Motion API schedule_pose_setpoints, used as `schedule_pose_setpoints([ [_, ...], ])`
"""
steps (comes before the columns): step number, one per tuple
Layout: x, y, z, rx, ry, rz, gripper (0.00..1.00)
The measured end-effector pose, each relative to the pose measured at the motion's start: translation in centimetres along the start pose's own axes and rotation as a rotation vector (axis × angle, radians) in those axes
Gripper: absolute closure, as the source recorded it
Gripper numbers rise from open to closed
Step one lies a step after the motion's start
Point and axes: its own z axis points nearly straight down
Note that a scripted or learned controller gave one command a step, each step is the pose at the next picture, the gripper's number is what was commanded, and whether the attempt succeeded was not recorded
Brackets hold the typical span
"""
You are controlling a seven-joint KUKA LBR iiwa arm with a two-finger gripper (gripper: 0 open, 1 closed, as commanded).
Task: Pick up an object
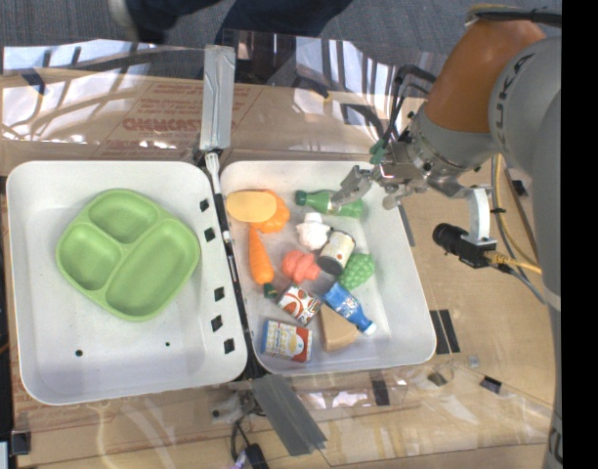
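Note:
The right bin point(416, 311) holds several toy foods. A green bottle point(323, 201) lies on its side near the bin's far edge. My gripper point(370, 191) hangs over the bin's far right corner, just right of that bottle, open. One finger point(353, 186) reaches down to the bottle's right end; nothing sits between the two fingers. Below the bottle lie a white piece point(312, 231), a dark-and-cream can point(336, 250), a pink piece point(300, 265) and a green bumpy piece point(359, 272).
A yellow-orange piece point(256, 207) and a carrot point(260, 254) lie along the right bin's left wall. Nearer the front are a red-white packet point(299, 304), a blue bottle point(348, 308), a tan block point(339, 336) and a carton point(283, 340). The left bin point(45, 360) holds a green divided plate point(128, 252).

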Motion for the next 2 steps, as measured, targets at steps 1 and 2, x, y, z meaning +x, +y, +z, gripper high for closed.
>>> schedule_pose_setpoints([
  [1,-2.1,-9.1,9.4,0.002,0.001,0.017,0.0],
  [2,-2.1,-11.5,14.0,-0.008,0.0,0.142,0.0],
])
